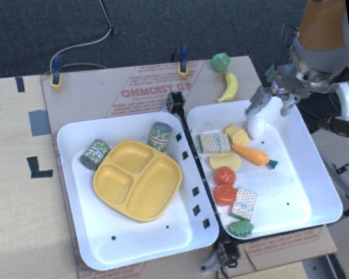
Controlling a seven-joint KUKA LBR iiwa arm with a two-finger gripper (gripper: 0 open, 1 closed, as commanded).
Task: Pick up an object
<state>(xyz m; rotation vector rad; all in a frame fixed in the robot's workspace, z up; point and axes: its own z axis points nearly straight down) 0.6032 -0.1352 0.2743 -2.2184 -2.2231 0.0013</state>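
**Approach phase, nothing grasped yet**

Gripper [271, 104] hangs over the right bin's [295, 170] upper right corner, fingers spread apart and holding nothing. Nearest candidate is the carrot [252, 154], lying flat mid-bin just below the corn [238, 136]. Its long axis runs diagonally, with the orange tip at upper left and the green stem end at lower right. Next move likely needs the fingers turned across that axis, then a descent.

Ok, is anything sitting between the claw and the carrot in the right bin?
Nothing visible blocks it. The claw hovers over the right bin's upper right corner, and the carrot lies below and left of it across bare bin floor. The corn sits beside the carrot's upper end, off that line.
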